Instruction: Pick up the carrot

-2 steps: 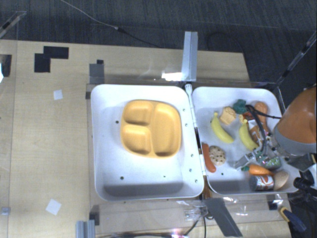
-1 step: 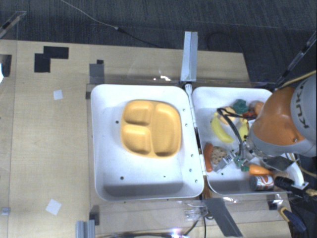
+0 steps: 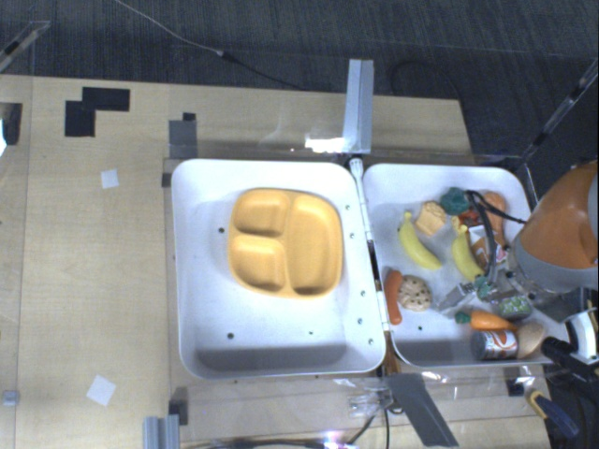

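Orange and small, the pointed carrot [image 3: 489, 322] lies low in the right white bin [image 3: 412, 349]. The robot's hand [image 3: 487, 283] hovers just above; I can't tell its state. Next: drop onto it.

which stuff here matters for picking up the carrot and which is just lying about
For the job:
carrot, near the front of the right bin
gripper, just behind the carrot

Lying about:
two bananas
cookie
sausage
can
yellow divided plate in the left bin
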### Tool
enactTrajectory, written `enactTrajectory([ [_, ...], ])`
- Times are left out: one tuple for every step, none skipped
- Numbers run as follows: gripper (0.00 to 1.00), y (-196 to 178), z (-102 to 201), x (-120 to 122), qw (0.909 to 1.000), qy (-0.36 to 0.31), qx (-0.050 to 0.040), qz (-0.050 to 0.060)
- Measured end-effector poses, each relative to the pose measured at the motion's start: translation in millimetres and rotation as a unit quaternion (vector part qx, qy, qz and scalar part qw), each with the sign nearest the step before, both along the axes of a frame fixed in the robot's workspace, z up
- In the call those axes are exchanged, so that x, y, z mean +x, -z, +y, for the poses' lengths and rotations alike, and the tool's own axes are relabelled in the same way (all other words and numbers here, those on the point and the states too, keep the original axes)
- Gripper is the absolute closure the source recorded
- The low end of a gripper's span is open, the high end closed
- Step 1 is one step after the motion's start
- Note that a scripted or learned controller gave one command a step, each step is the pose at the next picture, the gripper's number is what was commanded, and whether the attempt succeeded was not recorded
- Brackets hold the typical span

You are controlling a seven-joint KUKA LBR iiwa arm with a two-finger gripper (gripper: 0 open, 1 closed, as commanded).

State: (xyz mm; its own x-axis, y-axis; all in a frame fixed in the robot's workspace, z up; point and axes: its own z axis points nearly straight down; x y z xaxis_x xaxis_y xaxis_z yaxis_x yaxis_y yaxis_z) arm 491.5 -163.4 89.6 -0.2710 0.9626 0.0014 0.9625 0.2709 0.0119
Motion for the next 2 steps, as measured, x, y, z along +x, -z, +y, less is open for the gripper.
enactTrajectory([
  [0.00, -22.6, 62.3, -2.9, 0.9865, 0.164, -0.0008, 0.003],
  [0.00, -4.4, 20.1, 2.4, 0.9983, 0.059, -0.0005, -0.004],
])
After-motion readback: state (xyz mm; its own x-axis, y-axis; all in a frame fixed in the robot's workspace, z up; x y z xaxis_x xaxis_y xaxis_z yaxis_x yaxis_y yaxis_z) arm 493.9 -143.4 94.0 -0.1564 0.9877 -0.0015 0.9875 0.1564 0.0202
